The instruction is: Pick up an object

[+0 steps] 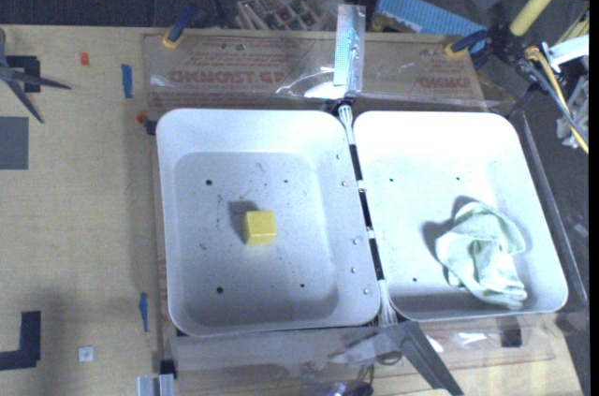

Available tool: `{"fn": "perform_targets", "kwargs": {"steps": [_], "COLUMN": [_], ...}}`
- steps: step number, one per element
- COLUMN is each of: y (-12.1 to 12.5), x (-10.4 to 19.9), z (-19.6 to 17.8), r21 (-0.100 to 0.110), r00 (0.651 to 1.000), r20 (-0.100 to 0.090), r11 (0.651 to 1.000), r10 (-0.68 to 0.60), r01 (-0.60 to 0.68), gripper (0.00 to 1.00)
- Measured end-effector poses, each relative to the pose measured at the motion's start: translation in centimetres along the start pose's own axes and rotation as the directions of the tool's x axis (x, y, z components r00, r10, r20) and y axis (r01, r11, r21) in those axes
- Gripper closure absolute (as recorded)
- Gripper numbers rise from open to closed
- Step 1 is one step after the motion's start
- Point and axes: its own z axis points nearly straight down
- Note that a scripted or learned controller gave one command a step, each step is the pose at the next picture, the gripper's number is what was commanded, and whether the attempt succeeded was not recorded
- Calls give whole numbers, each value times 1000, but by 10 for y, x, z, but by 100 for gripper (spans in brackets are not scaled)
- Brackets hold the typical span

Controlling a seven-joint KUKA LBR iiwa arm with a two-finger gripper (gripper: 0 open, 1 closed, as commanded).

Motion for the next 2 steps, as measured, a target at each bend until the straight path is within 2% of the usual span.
{"fn": "perform_targets", "kwargs": {"steps": [1,2], "y": [7,4], "x": [44,25], "z": [34,29], "r21": [1,4], "r00": [1000,1000], "r20": [0,3], "r11": [1000,1000], "r10": [4,7], "r01": [-4,-7], "gripper": [100,100]}}
